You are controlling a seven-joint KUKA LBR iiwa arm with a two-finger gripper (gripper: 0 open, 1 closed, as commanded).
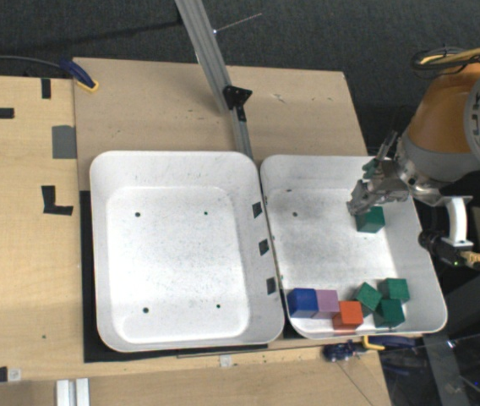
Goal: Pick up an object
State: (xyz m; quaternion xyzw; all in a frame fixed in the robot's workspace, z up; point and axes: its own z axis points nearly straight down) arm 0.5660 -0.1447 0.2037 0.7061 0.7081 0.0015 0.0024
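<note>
My gripper [365,203] hangs over the upper right part of the right bin [308,184], below the arm's orange band. A green block [372,221] sits directly under its tip and touches it in this view. The gripper's body hides the contact, so whether the block is gripped or lifted off the bin floor is unclear. Along the bin's near edge lie a blue cube [302,301], a purple cube [328,300], an orange cube [350,313] and three more green blocks [390,311].
The left bin [105,176] stands beside the right one, with a shared ridge between them. A slanted metal rail [210,45] runs down from the top to the bins' junction. The arm's body and cables crowd the right side.
</note>
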